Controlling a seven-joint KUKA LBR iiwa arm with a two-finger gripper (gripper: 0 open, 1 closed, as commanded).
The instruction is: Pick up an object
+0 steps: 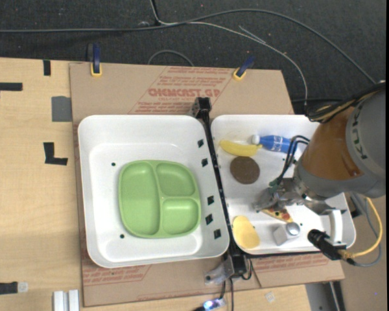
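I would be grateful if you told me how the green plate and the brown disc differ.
The green plate lies in the left bin; the brown disc lies in the right bin. The plate is much larger than the disc. The plate is split into three compartments; the disc looks plain. Both lie flat, apart from the gripper.
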